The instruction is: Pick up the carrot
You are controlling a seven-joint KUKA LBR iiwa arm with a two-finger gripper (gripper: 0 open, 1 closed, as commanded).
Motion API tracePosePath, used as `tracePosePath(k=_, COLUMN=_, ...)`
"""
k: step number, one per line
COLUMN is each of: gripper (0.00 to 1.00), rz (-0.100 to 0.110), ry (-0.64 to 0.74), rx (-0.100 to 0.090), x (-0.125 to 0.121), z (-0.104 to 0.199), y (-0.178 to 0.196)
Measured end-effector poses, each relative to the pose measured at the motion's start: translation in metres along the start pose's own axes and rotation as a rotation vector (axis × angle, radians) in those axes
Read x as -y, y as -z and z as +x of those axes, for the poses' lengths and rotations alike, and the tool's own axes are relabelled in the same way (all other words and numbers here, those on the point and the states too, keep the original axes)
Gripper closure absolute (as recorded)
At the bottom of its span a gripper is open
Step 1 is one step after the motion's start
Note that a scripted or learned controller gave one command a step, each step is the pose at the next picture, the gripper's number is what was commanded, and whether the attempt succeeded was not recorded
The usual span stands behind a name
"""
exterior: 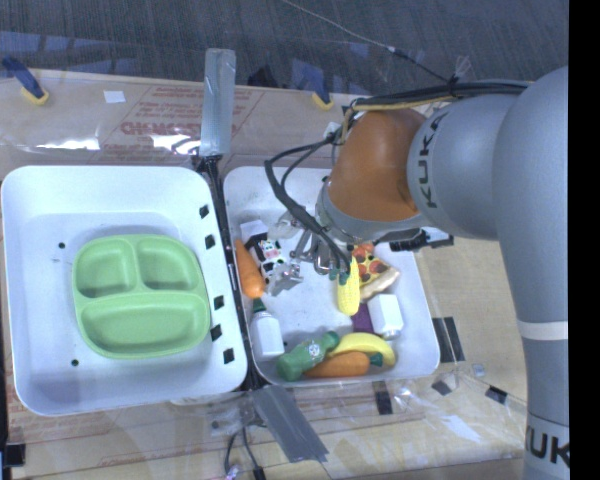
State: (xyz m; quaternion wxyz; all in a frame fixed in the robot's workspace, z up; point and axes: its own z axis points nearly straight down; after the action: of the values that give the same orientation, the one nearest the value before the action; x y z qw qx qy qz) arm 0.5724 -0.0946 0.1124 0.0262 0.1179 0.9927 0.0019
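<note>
The carrot (248, 272) is an orange, tapered piece lying lengthwise against the left wall of the right bin (420, 340). My gripper (302, 265) is low inside that bin, just right of the carrot and a short gap from it. Its metal fingers (284, 276) stand open with nothing between them. The orange band and the arm's grey body cover the back of the bin.
Crowded in the right bin are a corn cob (348, 290), a pizza slice (376, 273), a banana (366, 345), a green bottle (304, 357), another orange piece (340, 366) and a white bottle (266, 332). A green divided plate (138, 294) lies in the left bin (25, 268).
</note>
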Motion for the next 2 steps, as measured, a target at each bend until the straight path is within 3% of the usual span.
tracePosePath(k=1, gripper=0.00, rz=0.015, ry=-0.284, rx=-0.037, x=0.015, z=0.027, y=-0.014)
tracePosePath(k=2, gripper=0.00, rz=0.022, ry=-0.381, rx=-0.049, x=0.093, z=0.078, y=-0.016)
